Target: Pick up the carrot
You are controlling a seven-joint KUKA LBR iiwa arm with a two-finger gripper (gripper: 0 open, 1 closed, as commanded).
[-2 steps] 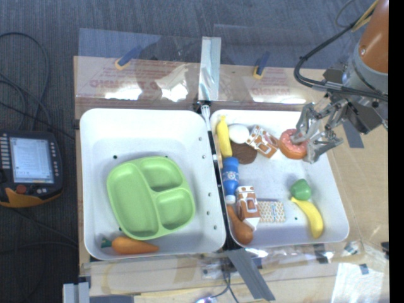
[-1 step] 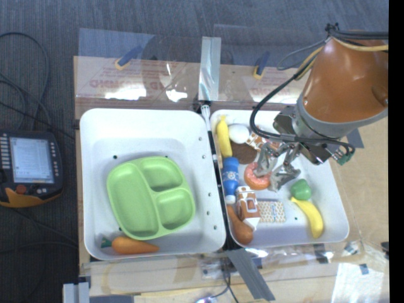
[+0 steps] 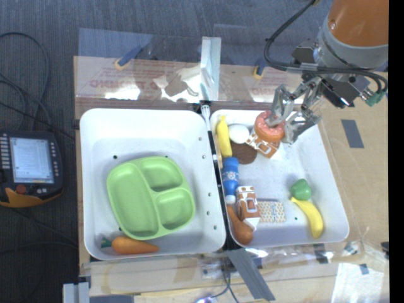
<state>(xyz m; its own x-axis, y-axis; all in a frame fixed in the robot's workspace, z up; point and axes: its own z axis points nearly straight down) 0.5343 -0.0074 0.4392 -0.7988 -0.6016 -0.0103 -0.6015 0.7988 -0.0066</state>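
We see the claw (image 3: 291, 115) poised over the far part of the right bin (image 3: 328, 163), hanging from the grey arm (image 3: 353, 17) with its orange band, which comes in from the right. Its two fingers are spread apart and nothing sits between them. Just to its left, nearly touching the near finger, lies a pink-frosted doughnut (image 3: 267, 127) resting on a small orange-and-white box (image 3: 265, 146).

The carrot (image 3: 131, 246) lies well apart from the claw, in the left bin (image 3: 95, 131), at its near left corner. It lies flat along the front wall, green top pointing left, just in front of the green divided plate (image 3: 150, 196) that takes up much of that bin.

The right bin is crowded. Along its left wall we find a yellow banana (image 3: 223, 139) at the far end, then a blue bottle (image 3: 230, 175) with a white label, and a brown sausage-shaped thing (image 3: 240, 227) at the near corner. A white egg-like ball (image 3: 238, 132) and a dark brown disc (image 3: 243, 153) sit beside the banana. Nearer the front stand a small orange-and-white carton (image 3: 247, 202) and a flat patterned packet (image 3: 272, 212). Toward the right wall we see a green pepper (image 3: 301, 189) touching a second banana (image 3: 311, 216).

On the floor to the left of the desk (image 3: 145, 81) lies a handheld control pad (image 3: 29, 164) with a lit screen and a black cable.
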